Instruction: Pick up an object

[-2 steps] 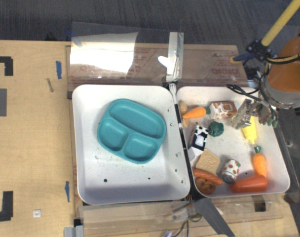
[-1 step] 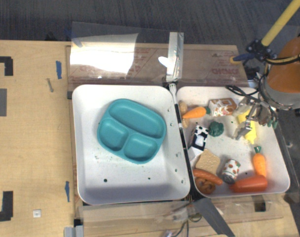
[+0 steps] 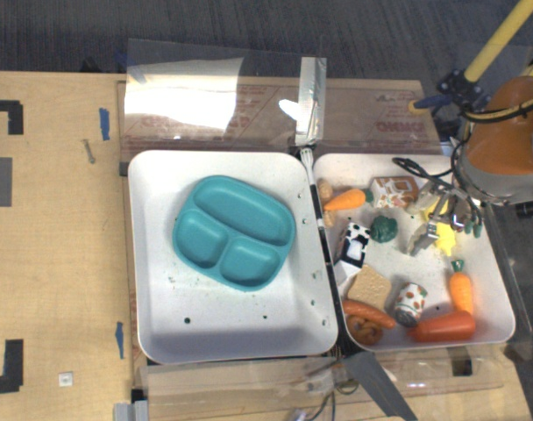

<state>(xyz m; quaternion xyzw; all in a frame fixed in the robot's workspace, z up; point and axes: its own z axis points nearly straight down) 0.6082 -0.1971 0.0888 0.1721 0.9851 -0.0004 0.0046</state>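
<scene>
Nearest us, along the front wall of the right white bin (image 3: 503, 327), we see a long red-orange toy pepper (image 3: 442, 325), a small orange toy carrot (image 3: 460, 291), a spotted white cup (image 3: 410, 302) and a tan cracker square (image 3: 369, 285). The left white bin (image 3: 152, 323) holds a teal three-compartment plastic plate (image 3: 234, 231). Farther back, the metal gripper (image 3: 442, 224) hangs over a yellow toy piece (image 3: 444, 239); we cannot tell its grip state. We judge the clutter risky: closing here could nudge neighbours or catch nothing.
</scene>
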